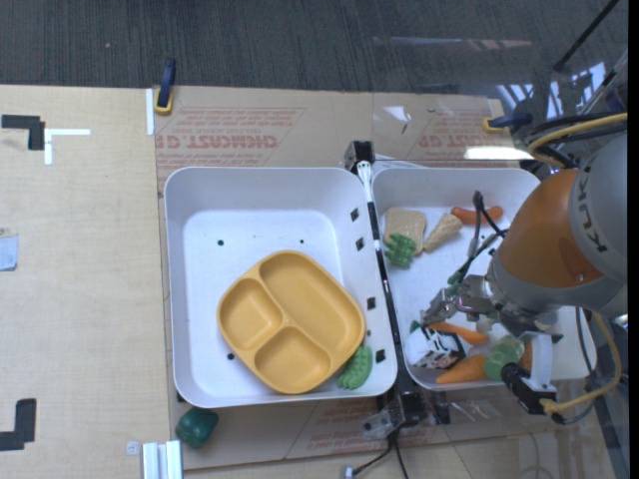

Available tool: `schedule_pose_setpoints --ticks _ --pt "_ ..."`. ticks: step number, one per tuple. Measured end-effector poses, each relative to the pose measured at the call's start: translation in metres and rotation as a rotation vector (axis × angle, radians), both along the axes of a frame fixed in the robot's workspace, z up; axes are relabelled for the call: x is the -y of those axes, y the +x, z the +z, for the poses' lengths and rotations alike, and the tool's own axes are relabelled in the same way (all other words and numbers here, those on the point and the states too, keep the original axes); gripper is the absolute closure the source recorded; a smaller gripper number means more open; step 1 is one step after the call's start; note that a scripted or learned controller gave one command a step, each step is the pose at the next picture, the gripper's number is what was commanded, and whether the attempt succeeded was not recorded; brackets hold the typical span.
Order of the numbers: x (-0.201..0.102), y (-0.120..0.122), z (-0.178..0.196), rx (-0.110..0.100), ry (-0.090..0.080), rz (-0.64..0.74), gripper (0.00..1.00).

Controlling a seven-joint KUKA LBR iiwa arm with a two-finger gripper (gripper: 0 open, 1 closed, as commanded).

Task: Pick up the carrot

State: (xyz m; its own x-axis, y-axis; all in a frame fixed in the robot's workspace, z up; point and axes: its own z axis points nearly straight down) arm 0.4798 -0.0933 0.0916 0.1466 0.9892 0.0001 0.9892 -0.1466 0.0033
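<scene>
The tool [446, 314] hung low in the right bin [454, 176], its tips just above an orange carrot [460, 334]; whether it was open or closed could not be told. Three carrots lay in that bin: that one, a second [462, 369] at the near wall beside a green vegetable [502, 352], and a third [475, 214] at the far side. A bread slice [404, 223], a wedge [443, 231] and a broccoli piece [400, 249] crowded the far left corner. The left bin [262, 184] held one yellow divided plate [290, 319] and a green piece [356, 366]. Another green item [197, 426] sat on the worktop [75, 317].
</scene>
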Motion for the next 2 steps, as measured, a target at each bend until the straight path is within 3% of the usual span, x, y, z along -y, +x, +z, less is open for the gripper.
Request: schedule_pose_setpoints --ticks 1,2 --pt "0.0012 0.0018 0.0085 0.002 -0.001 -0.004 1.00" --pt "0.0011 0.0017 0.0084 0.001 -0.001 -0.005 0.00"
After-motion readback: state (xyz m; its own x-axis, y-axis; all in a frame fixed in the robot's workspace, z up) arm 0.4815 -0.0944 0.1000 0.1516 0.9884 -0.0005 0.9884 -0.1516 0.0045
